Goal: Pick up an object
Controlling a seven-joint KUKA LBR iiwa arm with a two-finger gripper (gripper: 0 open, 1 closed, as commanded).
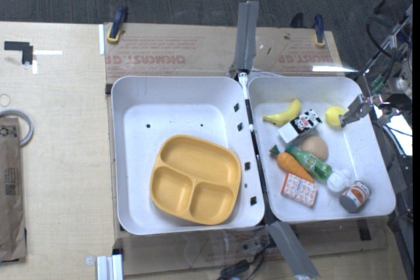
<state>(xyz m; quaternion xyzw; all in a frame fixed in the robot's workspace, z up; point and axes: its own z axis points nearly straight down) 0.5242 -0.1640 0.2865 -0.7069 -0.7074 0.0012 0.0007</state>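
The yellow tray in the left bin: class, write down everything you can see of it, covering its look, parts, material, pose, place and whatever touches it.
The yellow tray is a rounded-corner, mustard-yellow plate that looks like smooth moulded plastic. Raised ridges split it into three compartments: one long one along the far side and two smaller ones nearer the camera. All three hold nothing. It lies flat, right side up, turned slightly askew, on the floor of the left bin, toward the near right corner. It touches nothing else there.
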